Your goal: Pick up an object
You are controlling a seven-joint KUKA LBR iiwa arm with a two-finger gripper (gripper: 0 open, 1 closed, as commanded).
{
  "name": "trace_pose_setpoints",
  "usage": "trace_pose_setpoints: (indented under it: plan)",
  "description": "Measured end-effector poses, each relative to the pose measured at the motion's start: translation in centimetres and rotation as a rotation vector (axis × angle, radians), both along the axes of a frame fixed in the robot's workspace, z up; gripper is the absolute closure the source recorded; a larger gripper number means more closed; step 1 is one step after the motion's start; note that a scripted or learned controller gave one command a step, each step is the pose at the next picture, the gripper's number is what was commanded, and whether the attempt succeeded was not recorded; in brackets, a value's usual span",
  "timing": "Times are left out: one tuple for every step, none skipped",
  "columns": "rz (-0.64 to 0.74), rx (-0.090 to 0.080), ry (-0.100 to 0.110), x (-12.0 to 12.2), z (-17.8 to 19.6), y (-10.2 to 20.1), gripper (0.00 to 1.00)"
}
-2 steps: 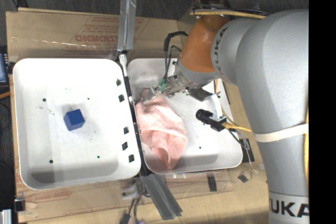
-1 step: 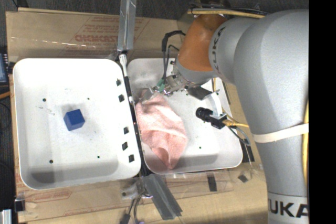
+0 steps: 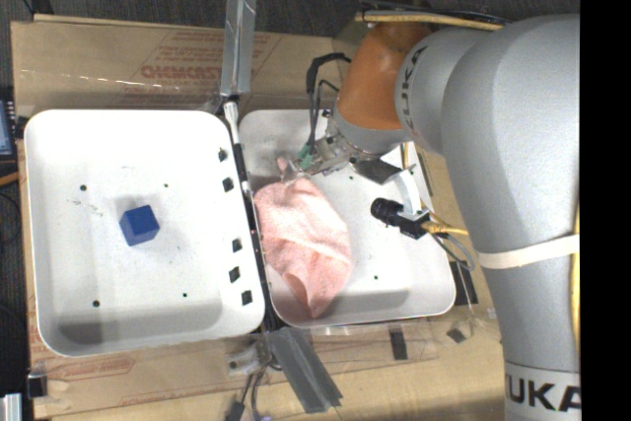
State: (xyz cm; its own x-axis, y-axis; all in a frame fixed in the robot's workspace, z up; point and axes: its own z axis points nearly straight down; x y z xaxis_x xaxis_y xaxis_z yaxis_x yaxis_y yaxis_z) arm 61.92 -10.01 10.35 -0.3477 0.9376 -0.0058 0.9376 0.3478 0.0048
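A bulky grey arm (image 3: 503, 173) is showing an orange band (image 3: 373, 84) above the wrist, black cables (image 3: 317, 79) looping beside that band, and white "KUKA" lettering (image 3: 540, 394) far below it.

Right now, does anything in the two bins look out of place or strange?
Nothing looks spilled or broken. The pink cloth lies crumpled in the right bin, bunched against its left wall, with one corner pulled up toward the gripper. The blue cube sits alone in the left bin, flat on its floor.
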Motion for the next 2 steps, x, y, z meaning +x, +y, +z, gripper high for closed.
trace_pose_setpoints:
  plan:
    - [0.148,0.004,0.01,-3.6,1.1,0.1,1.0]
    - [0.189,0.003,0.007,0.7,8.9,7.8,1.0]
